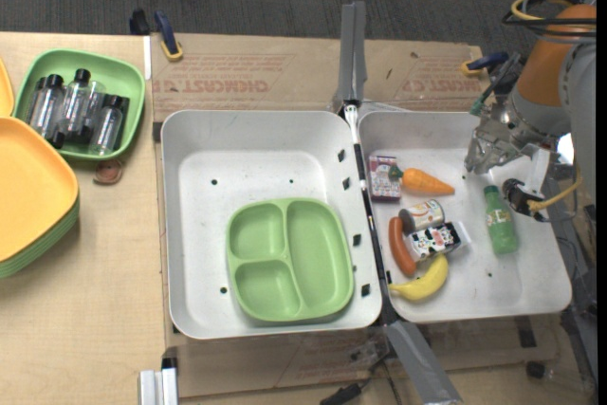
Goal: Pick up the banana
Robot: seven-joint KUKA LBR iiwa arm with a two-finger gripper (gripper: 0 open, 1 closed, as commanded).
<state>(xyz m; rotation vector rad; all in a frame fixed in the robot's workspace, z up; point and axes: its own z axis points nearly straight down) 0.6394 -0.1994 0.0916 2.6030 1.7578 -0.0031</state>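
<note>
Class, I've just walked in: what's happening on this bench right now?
A grey robot arm reaches in from the right, its gripper hovering over the far right part of the right bin, near the green bottle. The banana it should pick up lies untouched at the bin's near left, beside a red sausage. The left bin holds a green divided tray.

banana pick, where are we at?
Done: nothing that shows; the banana lies at the near edge of the right bin, beside the hot dog. In hand: the gripper is above the far right part of that bin, well away from the banana, nearer the green bottle and carrot. Left: move to the banana, grasp it, lift.
</note>
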